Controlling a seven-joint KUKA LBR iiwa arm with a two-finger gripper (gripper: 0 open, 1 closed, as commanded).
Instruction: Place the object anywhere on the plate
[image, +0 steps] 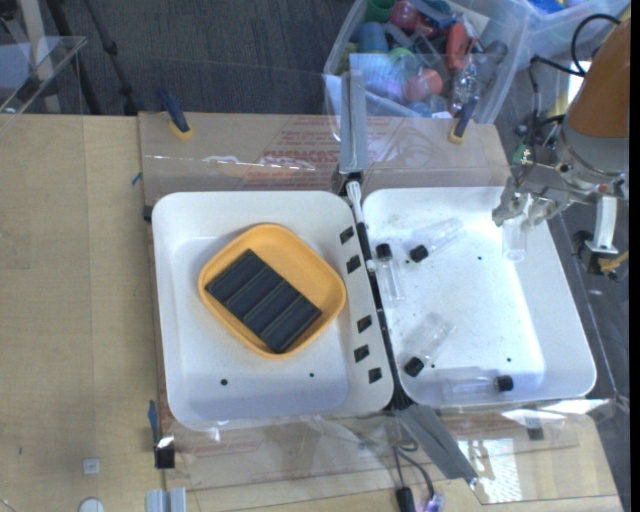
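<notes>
On the left of the worktop (60, 300), a shallow white bin (180, 390) holds a yellow-orange plate (225, 262) with rounded corners, turned at a slant, and a dark ribbed rectangular pad (265, 297) lies on the middle of that plate. Just to its right, across a raised divider (365, 290) marked with small black tabs, sits the second white bin (560, 350). Several clear plastic vials with black caps lie scattered on its floor: one near the far left corner (432, 243), one along the divider (385, 272), one nearer the middle (425, 345), and one at the near edge (478, 382). All of them rest in the right bin, well apart from the plate. The grey arm with its orange band (605, 90) reaches in from the far right, and the hand (520, 215) hangs over the far right corner of the right bin; whether it is spread or pressed together cannot be told, since its tips blur against the white bin, and nothing can be made out between them. Beyond the bins, a clear tub (430, 50) of colourful odds and ends stands at the far edge.
</notes>
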